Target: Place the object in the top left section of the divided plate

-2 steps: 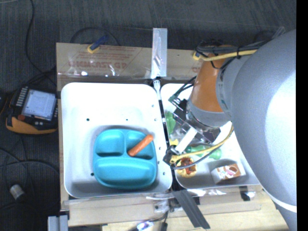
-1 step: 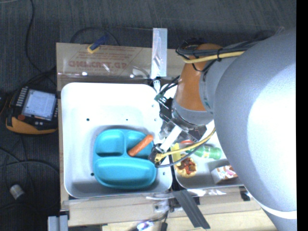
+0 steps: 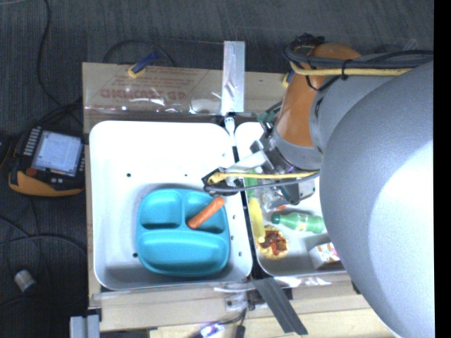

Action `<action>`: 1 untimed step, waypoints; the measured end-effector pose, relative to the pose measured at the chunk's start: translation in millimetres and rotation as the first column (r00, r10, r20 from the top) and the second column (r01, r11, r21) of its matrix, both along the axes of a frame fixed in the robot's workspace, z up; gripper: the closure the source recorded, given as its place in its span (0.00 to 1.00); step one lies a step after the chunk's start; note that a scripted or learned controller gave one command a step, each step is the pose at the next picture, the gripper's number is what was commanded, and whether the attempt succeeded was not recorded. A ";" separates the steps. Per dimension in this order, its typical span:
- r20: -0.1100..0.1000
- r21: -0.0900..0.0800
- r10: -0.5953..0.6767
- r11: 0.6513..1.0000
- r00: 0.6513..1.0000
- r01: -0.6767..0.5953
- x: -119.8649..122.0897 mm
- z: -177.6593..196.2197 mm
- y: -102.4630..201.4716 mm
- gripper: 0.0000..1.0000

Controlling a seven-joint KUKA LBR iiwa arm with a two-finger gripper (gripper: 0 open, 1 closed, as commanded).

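A blue divided plate (image 3: pixel 180 253) lies in the left bin (image 3: pixel 120 182), towards its front right. An orange carrot (image 3: pixel 206 213) rests in the plate's top right section, slanted, with its upper end near the plate's rim. The plate's top left section (image 3: pixel 161 210) holds nothing. My gripper (image 3: pixel 271 189) hangs below the orange wrist band, over the wall between the two bins and the back of the right bin. It is up and to the right of the carrot and apart from it.
The right bin (image 3: pixel 248 138) holds a yellow elongated item (image 3: pixel 256 220), a green bottle (image 3: pixel 299 222), a pizza slice (image 3: pixel 273 243) and a small white box (image 3: pixel 325 253). The grey arm covers much of that bin.
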State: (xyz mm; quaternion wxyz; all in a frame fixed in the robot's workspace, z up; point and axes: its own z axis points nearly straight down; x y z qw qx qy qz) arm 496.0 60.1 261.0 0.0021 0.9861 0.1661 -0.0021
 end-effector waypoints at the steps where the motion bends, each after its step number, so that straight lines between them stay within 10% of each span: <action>1: -0.002 0.002 -0.128 0.992 0.992 0.128 -13.4 -25.3 77.0 1.00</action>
